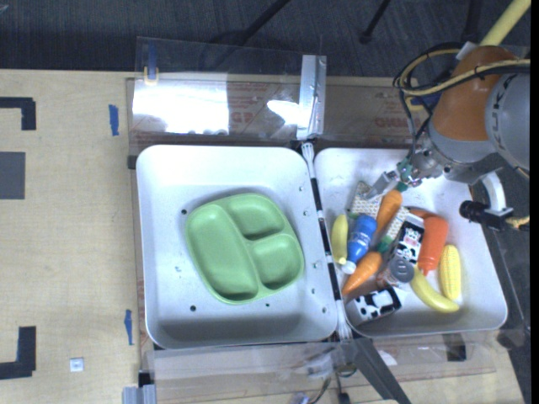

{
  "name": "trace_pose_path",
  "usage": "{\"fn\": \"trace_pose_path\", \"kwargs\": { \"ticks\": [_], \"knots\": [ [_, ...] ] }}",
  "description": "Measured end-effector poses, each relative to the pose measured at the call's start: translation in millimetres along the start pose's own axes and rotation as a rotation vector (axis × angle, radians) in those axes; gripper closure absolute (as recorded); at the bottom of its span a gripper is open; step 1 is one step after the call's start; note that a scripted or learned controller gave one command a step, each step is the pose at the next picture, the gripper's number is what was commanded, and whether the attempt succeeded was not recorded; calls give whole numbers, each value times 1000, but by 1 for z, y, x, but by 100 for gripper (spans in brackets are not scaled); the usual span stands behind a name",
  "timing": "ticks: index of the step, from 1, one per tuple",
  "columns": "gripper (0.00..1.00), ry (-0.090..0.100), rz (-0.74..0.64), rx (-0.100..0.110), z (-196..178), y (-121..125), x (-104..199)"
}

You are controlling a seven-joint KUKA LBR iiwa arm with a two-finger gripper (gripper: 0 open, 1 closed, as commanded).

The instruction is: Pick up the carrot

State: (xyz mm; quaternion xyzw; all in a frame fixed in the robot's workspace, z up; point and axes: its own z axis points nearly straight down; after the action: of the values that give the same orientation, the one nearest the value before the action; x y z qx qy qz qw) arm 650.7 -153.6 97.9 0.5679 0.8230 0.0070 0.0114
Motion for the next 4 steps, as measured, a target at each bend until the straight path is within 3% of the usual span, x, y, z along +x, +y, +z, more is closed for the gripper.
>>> {"fn": "trace_pose_path", "kwargs": {
  "ticks": [1,2,3,4],
  "knots": [
    [0,-2,-151,0,0,-24,23],
    [100,1,-149,-2,-10,-23,23],
    [0,1,-149,-1,-10,-23,23],
    [0,2,-199,0,0,-63,34]
  ]
}}
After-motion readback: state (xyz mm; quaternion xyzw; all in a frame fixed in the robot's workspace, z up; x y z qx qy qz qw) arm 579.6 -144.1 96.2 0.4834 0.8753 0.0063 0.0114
